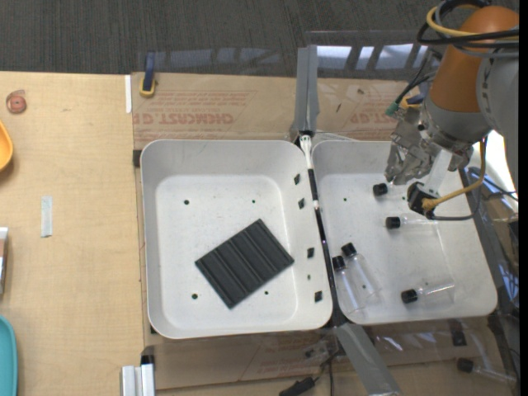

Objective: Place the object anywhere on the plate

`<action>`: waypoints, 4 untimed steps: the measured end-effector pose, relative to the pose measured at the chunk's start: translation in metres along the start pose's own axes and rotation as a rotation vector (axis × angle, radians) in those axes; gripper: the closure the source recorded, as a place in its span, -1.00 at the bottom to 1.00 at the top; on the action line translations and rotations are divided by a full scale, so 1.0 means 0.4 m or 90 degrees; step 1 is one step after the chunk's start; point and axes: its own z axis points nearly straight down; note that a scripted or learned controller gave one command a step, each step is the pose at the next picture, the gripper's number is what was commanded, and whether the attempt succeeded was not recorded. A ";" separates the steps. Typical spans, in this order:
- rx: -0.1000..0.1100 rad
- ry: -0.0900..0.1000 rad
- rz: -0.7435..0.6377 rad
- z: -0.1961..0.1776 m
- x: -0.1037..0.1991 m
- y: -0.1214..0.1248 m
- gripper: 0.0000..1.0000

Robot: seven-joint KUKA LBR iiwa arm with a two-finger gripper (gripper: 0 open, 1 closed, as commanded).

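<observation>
The dark grey ribbed rectangular plate [244,262] lay flat on the floor of the left white shallow bin [165,304], turned at a slant, slightly toward five o'clock from that bin's centre and apart from every wall.

The objects lay in the right white shallow bin [462,304]. A clear plastic vial with a black cap [426,291] lay on its side near the five o'clock corner. Two more clear black-capped vials [356,275] lay close together at about seven o'clock, just beside the wall shared with the left bin. A small loose black cap [393,222] sat near the centre, and another small black cap [379,190] sat toward eleven o'clock.

The two-finger hand [404,170] hung over the twelve o'clock part of the right bin, just beside the upper small cap at its two o'clock. Nothing showed between its fingers; whether they were spread or closed could not be told. The grey arm with its orange band [466,77] reached in from the two o'clock corner of the view, with yellow and black cables looped around it.

The bins rested on brown cardboard [223,106] with printed red lettering, and the light wooden tabletop [74,221] stretched away at nine o'clock.
</observation>
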 end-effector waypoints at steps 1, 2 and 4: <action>-0.002 0.001 0.112 -0.060 0.165 -0.017 1.00; -0.001 0.001 0.059 -0.134 0.277 -0.278 1.00; -0.002 0.001 0.089 -0.125 0.336 -0.495 1.00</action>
